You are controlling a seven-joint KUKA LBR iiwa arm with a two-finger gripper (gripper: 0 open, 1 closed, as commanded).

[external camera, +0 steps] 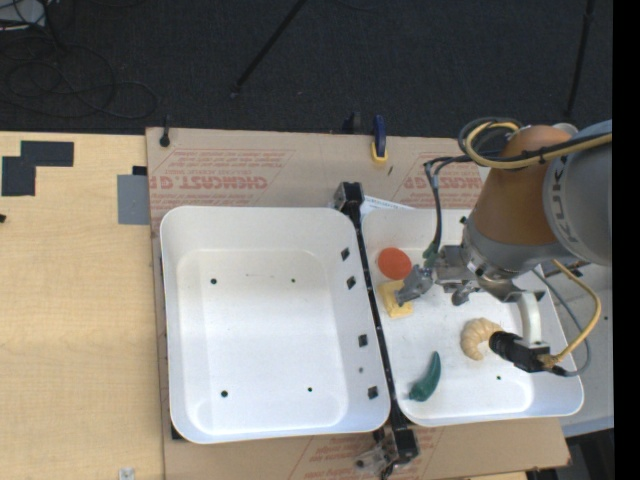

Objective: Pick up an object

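A small pale yellow block (400, 308) lies in the right bin (560, 404), close to the divider (365, 288) between the two bins. The gripper (410, 290) sits right over it; whether its fingers are open or shut, I cannot tell. Just beyond the block is an orange ball (393, 262); nearer the front wall lie a teal curved piece (427, 378) and a beige lumpy toy (478, 337).

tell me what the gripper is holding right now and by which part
It cannot be told. The gripper sits low in the right bin, right over the yellow block, but no object shows between its fingers.
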